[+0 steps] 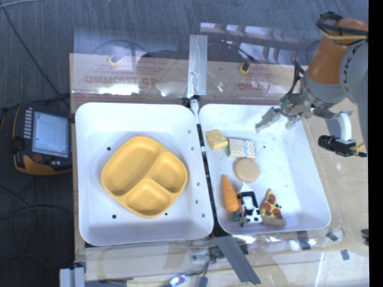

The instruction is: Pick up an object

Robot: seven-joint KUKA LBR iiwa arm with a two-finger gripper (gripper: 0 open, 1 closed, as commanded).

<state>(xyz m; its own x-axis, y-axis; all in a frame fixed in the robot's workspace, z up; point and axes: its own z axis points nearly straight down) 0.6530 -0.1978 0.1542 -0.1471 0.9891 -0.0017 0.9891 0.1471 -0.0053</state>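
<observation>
Camera view from above the bench has my claw [276, 118] up over the back right corner of the right bin [311, 160], and honestly nothing's been picked yet. Fingers are spread apart with nothing between them, so I'm coming in empty-handed. One finger sticks out toward the left, the other sits closer to the wrist, both hovering above bare white floor as far as I can tell from this slant.

All the pickable stuff is bunched in the left half of that same bin, well apart from where I am. There's a yellow block [216, 140] near the divider, a patterned square [242, 148] just beside it, and a round tan cookie [246, 170] right below that. Further toward the front edge: a carrot [230, 194], a little black-and-white cow toy [249, 208], and a pizza slice [273, 208] sitting close together.

The left bin [90, 220] just has a yellow divided plate [145, 175] in it.

So progress-wise: basically step zero. Still left, by my guess: pick a target, swing over it, drop down, close, lift. The cookie looks like the easiest shot since it has some clear space on its right.
</observation>
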